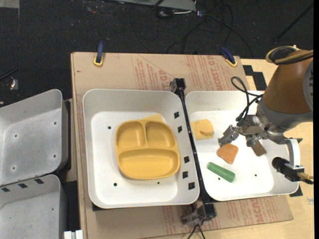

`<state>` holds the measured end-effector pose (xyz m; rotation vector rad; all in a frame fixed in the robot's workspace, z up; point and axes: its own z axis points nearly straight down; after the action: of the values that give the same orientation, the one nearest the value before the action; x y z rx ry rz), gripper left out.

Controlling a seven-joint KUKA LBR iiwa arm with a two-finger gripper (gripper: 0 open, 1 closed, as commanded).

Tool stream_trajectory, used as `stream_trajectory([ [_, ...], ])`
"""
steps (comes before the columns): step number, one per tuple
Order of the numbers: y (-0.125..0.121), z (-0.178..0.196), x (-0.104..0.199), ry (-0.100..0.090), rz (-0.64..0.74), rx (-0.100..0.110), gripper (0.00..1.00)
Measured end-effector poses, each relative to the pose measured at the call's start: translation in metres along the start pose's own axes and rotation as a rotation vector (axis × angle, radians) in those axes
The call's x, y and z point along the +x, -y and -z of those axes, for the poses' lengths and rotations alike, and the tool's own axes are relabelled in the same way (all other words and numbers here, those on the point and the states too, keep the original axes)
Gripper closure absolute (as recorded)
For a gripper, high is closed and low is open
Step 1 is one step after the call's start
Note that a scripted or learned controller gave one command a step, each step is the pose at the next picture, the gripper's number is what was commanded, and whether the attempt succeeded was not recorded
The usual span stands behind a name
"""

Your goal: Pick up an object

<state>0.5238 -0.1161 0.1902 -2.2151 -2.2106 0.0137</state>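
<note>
My gripper (pixel 243 141) hangs low over the right bin (pixel 259 185), reaching in from the right, and it is open with its two dark fingers spread wide. An orange wedge-shaped piece (pixel 228 154) lies on the bin floor just below and in front of the left finger (pixel 228 135), not between the fingers. A pale yellow block (pixel 203 129) sits to the left, near the divider. Toward the front of the bin lies a green cylinder (pixel 221 172).
The left bin (pixel 99 183) holds a yellow divided tray (pixel 147 150). A black divider rail (pixel 187 138) runs between the bins. Two more white bin lids (pixel 30 133) lie off the bench at the far left. The arm's body (pixel 289 93) overhangs the right bin's far right corner.
</note>
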Motion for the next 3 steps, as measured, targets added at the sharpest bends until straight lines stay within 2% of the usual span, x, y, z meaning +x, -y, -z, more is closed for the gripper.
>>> stream_trajectory([
  [1, -0.003, 0.007, 0.0, 0.002, 0.003, -0.014, 0.0],
  [2, 0.004, -0.054, 0.005, 0.001, 0.0, -0.009, 0.0],
  [3, 0.003, -0.099, 0.005, 0.003, 0.001, -0.015, 0.0],
])
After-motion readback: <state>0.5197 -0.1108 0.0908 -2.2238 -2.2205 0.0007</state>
